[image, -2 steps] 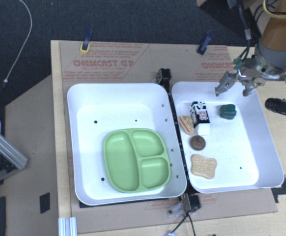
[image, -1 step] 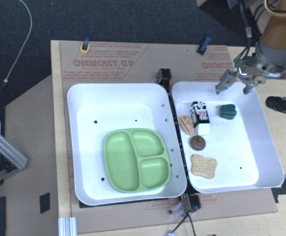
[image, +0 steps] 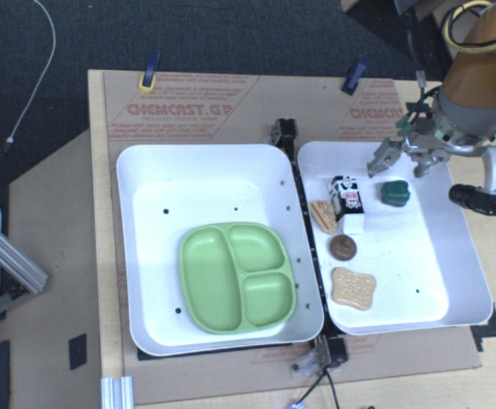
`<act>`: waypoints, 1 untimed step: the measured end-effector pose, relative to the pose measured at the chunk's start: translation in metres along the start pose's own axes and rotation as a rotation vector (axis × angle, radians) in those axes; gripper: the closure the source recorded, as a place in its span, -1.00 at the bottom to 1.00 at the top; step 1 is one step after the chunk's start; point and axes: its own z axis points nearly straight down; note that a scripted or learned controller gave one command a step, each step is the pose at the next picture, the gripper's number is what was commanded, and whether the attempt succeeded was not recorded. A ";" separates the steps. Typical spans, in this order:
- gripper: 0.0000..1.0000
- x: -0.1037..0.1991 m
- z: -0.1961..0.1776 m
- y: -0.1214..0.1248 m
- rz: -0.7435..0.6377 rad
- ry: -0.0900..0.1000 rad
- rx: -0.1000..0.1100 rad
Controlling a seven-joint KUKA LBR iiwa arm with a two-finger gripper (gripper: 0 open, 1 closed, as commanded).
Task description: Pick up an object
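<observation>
Two fingers [image: 404, 158] spread, holding nothing | above green block [image: 395, 193] | right bin [image: 452, 254] rim well apart

— What do you count on the counter [image: 103, 228]?

— You have two white bins — the left bin [image: 137, 228] and the right bin [image: 452, 271]. One green divided plate [image: 236, 277] sits in the left. The right has five small things: one green block [image: 395, 193], one black-and-white carton [image: 348, 200], one brown round piece [image: 343, 247], one cracker [image: 353, 288], one tan strip [image: 323, 216].
</observation>
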 end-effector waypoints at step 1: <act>-1.00 -0.007 0.046 0.001 0.000 0.000 0.005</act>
